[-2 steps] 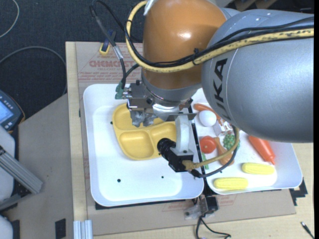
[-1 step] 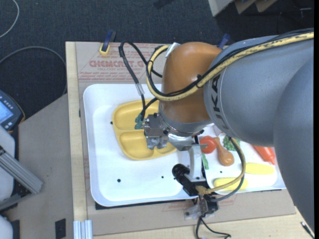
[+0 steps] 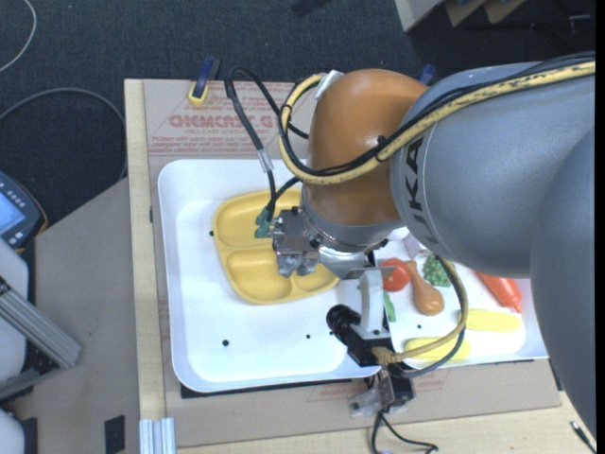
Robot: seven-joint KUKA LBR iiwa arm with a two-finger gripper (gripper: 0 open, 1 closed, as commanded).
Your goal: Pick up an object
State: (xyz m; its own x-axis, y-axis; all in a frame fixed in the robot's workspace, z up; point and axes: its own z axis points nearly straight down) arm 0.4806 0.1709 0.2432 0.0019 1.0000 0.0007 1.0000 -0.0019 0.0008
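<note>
From above, the arm reaches in from the right and covers much of the bins, its orange band sitting over the middle of the scene. Below the band the gripper points down into the left bin, right over a yellow divided dish. The metal tip looks to touch or hang just above the dish's right half; whether the fingers are spread or closed cannot be told, as the wrist hides them. A small green thing lies on the dish just left of the gripper. The dish rests in the bin's upper middle, apart from its walls. In the right bin, partly under the arm, lie a red tomato, a green piece, a tan gourd-like piece, a yellow banana and an orange-red piece. Black and yellow cables loop around the band. The bins sit on a cardboard-topped table.
</note>
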